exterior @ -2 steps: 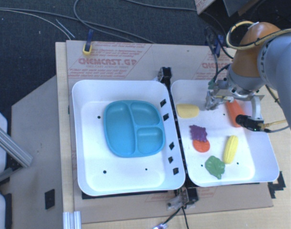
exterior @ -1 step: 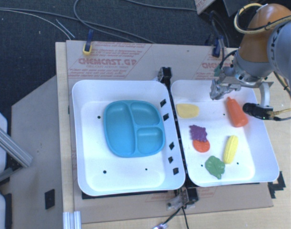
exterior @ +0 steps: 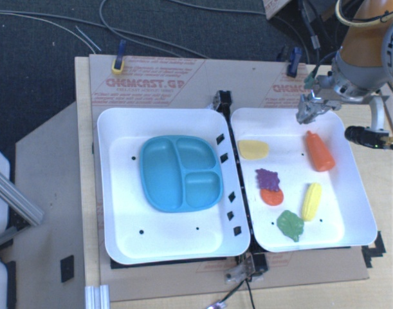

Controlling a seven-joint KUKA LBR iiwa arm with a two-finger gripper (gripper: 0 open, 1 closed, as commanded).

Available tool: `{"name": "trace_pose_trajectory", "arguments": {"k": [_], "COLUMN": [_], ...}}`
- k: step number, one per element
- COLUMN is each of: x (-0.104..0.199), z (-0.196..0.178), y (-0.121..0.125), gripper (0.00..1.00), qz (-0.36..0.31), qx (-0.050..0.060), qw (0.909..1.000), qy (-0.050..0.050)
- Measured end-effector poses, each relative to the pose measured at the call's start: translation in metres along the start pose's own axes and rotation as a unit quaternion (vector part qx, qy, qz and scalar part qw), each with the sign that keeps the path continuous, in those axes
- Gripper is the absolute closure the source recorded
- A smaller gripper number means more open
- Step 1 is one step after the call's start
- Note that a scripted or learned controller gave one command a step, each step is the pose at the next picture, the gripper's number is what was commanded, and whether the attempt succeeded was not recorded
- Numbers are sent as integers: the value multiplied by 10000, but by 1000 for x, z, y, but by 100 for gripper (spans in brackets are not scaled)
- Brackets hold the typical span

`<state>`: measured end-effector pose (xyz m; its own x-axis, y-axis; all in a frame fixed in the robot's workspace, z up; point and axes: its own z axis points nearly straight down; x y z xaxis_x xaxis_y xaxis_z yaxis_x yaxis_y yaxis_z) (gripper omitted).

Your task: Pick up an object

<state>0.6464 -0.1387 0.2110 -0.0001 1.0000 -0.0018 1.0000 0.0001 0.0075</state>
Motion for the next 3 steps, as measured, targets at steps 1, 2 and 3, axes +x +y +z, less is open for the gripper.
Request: {"name": "trace_pose_trajectory", "arguments": {"k": [1,2,3], "x": [0,58,99], "z": [-45,-49,-41], "y": [2,-9,-25], "gripper": [100,100,100], "qz": [-6,-30,-22], "qx": [1,43,56], "qw": [10000,10000,10000], "qy": [1,26,21]}}
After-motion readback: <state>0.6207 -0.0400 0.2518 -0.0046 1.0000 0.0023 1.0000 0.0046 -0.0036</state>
